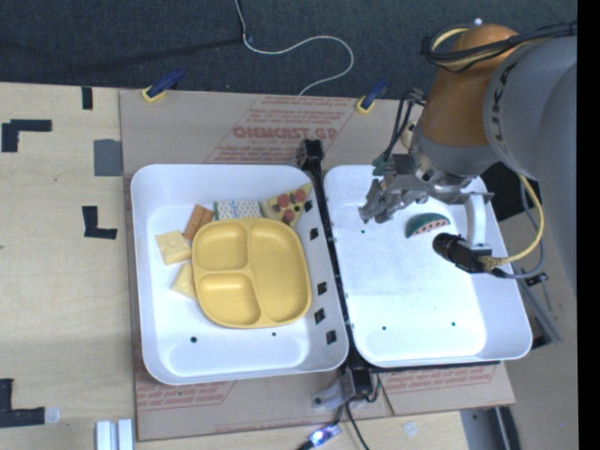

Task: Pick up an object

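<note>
Watermelon-slice toy, red with green rim [427,223], lies in your right white bin [422,340], just beside the hand [377,210]; hand's grip state: cannot tell.

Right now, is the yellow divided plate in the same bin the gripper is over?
No: the yellow divided plate lies in the left bin, while the gripper is over the right bin.

The pale wooden table [56,279], marked with black tape pieces, carries a flat brown cardboard sheet [272,129]. Two shallow white plastic bins sit side by side on that sheet, the left bin [155,340] touching the right bin [422,345].
</note>
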You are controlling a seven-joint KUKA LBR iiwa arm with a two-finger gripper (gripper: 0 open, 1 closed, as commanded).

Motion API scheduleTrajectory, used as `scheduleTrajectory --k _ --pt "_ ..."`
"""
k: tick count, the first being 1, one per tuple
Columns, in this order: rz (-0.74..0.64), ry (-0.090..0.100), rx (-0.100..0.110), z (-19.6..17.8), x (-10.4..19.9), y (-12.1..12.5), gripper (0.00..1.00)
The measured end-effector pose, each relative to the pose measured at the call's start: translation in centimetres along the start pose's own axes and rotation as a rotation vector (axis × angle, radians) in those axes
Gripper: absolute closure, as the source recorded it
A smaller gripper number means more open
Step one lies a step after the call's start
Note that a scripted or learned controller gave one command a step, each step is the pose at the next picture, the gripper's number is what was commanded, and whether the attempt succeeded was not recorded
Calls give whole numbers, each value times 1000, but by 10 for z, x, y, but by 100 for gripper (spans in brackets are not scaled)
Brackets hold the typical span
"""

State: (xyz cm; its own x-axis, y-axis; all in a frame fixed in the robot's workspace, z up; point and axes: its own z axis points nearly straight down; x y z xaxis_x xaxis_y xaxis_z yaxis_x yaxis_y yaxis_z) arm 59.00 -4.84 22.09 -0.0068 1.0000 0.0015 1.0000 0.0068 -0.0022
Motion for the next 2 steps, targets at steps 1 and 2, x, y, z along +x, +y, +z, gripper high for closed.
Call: scheduleTrajectory --k 1,2 --pt "4 -2 -1 6 12 14 100" --pt "6 -3 -1 4 3 14 100"
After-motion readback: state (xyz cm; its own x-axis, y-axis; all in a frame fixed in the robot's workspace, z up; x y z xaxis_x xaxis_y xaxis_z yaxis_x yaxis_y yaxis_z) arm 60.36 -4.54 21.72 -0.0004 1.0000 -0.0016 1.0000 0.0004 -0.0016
